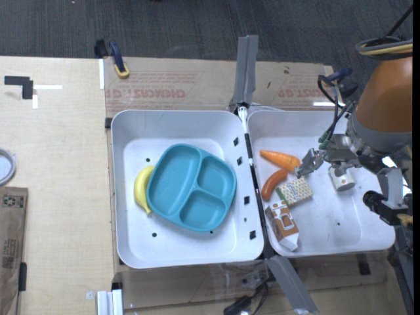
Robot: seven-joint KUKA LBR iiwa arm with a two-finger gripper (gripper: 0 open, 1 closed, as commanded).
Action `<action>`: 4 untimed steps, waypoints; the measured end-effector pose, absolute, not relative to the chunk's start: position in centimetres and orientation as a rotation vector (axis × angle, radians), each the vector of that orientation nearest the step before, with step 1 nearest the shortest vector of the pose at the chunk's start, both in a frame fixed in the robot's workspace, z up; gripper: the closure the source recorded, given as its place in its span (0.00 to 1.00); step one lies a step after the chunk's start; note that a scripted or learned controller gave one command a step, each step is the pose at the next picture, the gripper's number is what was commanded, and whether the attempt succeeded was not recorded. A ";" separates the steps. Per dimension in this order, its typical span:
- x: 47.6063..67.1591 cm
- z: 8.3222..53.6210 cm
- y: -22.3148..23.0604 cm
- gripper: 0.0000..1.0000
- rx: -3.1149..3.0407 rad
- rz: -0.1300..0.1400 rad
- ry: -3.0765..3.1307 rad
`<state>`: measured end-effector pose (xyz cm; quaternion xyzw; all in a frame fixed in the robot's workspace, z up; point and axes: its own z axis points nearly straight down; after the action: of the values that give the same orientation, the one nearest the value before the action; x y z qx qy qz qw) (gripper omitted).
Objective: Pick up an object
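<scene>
Gripper point(307, 165) hangs low in the right bin point(367, 238), fingers spread, nothing between them. Carrot point(280, 157) just at its nine o'clock, sausage point(273, 183) at seven.

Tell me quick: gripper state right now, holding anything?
Gripper: cannot be told from this view; it sits over the right bin, near the carrot, nothing seen held.

Right bin point(367, 241) floor open at right; carrot point(281, 157), sausage point(273, 183), boxes point(283, 218) crowd its left side
</scene>
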<state>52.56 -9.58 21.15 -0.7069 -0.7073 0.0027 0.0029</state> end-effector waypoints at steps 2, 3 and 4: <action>58.5 9.6 -10.1 1.00 -2.189 0.007 -2.247; 58.5 9.6 -10.1 0.00 -2.189 0.008 -2.248; 58.5 10.2 -10.2 1.00 -2.191 0.012 -2.242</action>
<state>58.46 -10.15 10.22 -0.6988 -0.7153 0.0038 0.0035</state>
